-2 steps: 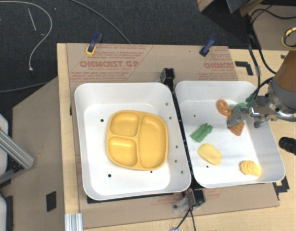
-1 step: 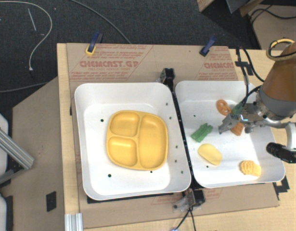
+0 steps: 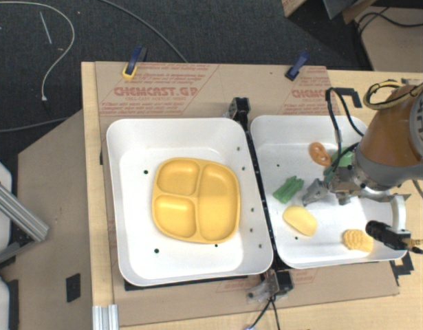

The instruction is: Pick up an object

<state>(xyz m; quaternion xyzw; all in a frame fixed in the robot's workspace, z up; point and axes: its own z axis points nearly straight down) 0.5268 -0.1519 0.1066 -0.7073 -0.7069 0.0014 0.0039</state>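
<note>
Camera view puts our claw (image 3: 320, 192) low in the right bin (image 3: 294, 253), fingers spread, grasping nothing, between green piece (image 3: 288, 188) and yellow lump (image 3: 300, 221); we should centre over one before clenching.

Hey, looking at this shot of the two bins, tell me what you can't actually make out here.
- Gripper: camera view; its fingers are small and blurred under the wrist, so open or shut is unclear.
- Orange object: camera view; partly covered by a black cable, so its shape is uncertain.
- Arm: camera view; cut off by the right edge.
- Right bin: camera view; the arm hides its far right side.
</note>
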